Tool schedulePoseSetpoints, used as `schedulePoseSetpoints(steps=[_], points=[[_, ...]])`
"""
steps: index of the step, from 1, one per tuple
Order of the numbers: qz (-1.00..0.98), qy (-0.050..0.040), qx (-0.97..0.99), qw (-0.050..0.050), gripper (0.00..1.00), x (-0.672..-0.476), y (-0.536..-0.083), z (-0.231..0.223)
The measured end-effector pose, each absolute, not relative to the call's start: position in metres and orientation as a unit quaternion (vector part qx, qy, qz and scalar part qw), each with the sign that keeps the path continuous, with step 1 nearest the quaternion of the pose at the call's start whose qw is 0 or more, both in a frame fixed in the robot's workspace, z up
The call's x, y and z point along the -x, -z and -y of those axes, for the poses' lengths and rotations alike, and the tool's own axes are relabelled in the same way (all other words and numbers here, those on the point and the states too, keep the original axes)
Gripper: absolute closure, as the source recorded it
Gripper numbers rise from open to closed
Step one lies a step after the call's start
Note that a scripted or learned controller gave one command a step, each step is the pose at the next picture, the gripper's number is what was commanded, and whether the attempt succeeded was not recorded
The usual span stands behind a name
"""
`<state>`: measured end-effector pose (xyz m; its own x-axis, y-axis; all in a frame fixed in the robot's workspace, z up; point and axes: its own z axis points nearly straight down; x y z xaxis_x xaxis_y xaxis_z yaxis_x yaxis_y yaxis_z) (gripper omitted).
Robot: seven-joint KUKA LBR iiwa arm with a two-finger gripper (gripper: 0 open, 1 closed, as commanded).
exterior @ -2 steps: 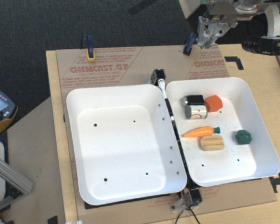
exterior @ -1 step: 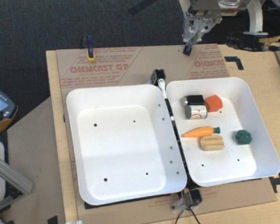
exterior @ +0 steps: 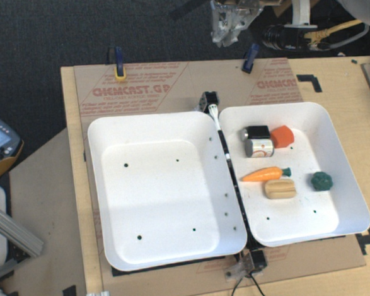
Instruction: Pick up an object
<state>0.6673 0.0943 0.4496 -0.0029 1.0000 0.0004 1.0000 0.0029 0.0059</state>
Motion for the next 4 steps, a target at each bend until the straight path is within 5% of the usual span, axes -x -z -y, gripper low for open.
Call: schedulePoseSetpoints(steps=[3,4], points=[[-0.708,-0.0014,-0.706,0.001,1.0,-0.666,-0.43,-0.226],[-0.707,0.0058,-0.707,-0.003,1.0,-0.664,-0.242,-0.224]])
